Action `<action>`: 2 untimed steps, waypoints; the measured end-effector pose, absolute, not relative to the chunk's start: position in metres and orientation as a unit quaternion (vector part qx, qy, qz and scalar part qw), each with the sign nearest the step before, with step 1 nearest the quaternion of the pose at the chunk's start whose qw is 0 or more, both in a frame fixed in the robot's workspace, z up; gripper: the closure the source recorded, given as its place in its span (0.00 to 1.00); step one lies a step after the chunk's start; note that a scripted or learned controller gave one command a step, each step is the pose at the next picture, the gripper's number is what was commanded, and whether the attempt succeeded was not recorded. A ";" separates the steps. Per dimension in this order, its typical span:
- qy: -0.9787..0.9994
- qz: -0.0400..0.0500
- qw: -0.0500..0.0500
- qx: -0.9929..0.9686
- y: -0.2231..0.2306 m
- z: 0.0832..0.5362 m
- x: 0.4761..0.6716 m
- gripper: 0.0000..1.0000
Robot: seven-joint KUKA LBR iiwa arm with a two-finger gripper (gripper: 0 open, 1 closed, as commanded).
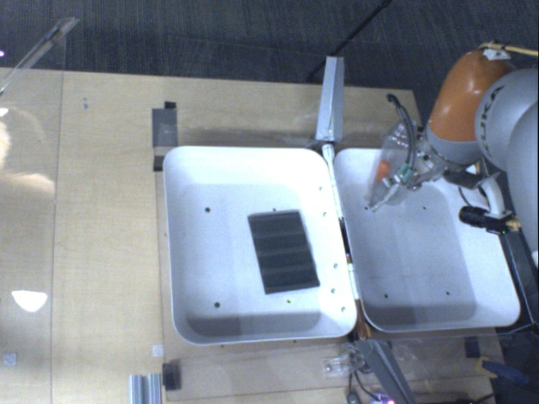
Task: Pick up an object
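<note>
A dark ribbed rectangular pad (284, 251) lies flat in the middle of the left bin (194, 192). My gripper (381, 194) hangs over the far left corner of the right bin (438, 268), pointing down and to the left. A small orange thing (383, 169) shows right beside the gripper, close to the bin's back wall. Whether the gripper touches or holds it is too blurred to tell. The grey arm with its orange band (463, 99) comes in from the right.
A grey metal post (330, 99) stands behind the seam between the bins. A black cable (484, 219) runs off the arm over the right bin's right side. Bare wooden bench (84, 225) stretches to the left.
</note>
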State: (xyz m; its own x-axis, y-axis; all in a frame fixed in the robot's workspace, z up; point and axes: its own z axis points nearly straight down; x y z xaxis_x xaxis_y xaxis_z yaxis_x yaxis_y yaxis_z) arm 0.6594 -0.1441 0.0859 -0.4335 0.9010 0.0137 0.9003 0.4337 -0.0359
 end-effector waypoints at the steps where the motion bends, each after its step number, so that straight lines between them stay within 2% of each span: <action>1: -0.856 0.010 0.015 -0.517 -0.147 0.086 0.660 0.00; 2: -0.863 0.013 0.013 -0.505 -0.113 0.086 0.660 0.00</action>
